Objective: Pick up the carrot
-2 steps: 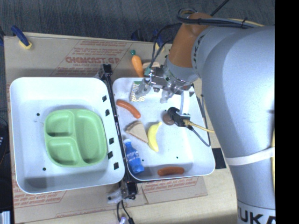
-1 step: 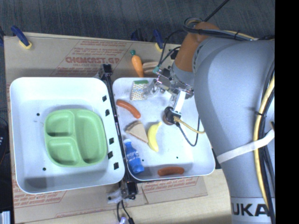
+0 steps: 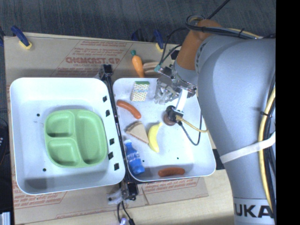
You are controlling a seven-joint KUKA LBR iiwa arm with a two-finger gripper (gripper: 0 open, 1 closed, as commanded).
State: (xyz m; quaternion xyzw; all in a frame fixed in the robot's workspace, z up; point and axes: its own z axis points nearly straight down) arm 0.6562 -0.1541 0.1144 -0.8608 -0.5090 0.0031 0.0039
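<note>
The orange carrot [image 3: 137, 64] with a green top lies on the cardboard just beyond the far rim of the right bin [image 3: 202, 139], outside it. My gripper [image 3: 166, 94] hangs over the far part of the right bin, to the right of and nearer than the carrot, about a hand's width away. Its fingers stand apart with nothing between them, pointing down at bare bin floor beside a green and white block [image 3: 139, 91].
The right bin holds a red sausage [image 3: 129, 109], a sandwich slice [image 3: 137, 131], a banana [image 3: 153, 138], a blue bottle [image 3: 133, 159] and a second sausage [image 3: 171, 171]. A green divided plate [image 3: 75, 137] lies in the left bin [image 3: 18, 125]. The arm covers the right side.
</note>
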